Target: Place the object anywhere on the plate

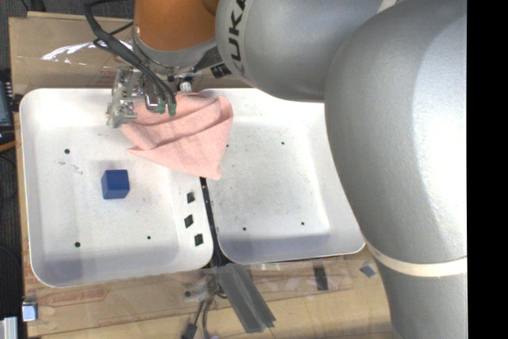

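A pink cloth (189, 137) hangs from my gripper (143, 110) above the back of the left bin (48, 250). Its top edge is bunched up at the fingers, and its lower corner droops toward the seam between the two bins. The gripper is shut on the cloth's upper edge. A small blue cube (115, 183) rests on the floor of the left bin, below and to the left of the gripper and apart from the cloth. The arm's orange band and grey wrist hide the back rim of the bins behind the gripper.
The right bin (278, 242) sits beside the left one, partly covered by the big grey arm on the right. Small black clips (192, 220) mark the seam between the bins. A wooden bench edge (55, 44) runs along the back left.
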Controlling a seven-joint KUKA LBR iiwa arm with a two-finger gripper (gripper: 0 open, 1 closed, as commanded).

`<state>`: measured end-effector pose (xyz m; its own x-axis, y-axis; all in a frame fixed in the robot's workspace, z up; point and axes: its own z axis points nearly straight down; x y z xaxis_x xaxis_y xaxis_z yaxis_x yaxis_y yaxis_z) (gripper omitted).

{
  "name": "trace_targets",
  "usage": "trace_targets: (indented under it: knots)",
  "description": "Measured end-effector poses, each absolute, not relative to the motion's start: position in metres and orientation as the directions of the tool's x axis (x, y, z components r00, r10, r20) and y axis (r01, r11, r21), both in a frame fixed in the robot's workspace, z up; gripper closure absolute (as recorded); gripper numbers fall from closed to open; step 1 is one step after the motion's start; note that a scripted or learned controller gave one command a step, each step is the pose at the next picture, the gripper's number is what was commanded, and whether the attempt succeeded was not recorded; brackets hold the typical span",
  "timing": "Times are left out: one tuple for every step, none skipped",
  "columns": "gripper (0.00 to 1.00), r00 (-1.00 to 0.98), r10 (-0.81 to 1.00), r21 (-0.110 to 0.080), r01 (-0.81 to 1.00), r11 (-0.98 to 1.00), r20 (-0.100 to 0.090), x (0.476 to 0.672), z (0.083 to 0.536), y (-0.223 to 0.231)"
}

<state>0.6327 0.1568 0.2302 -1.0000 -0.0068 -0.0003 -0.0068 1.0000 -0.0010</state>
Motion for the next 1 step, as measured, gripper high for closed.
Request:
trace_targets:
  knots:
    - [0.0,-1.0,-0.006,-0.001,-0.006,1.0,-0.001,0.6329,0.2304,0.1567]
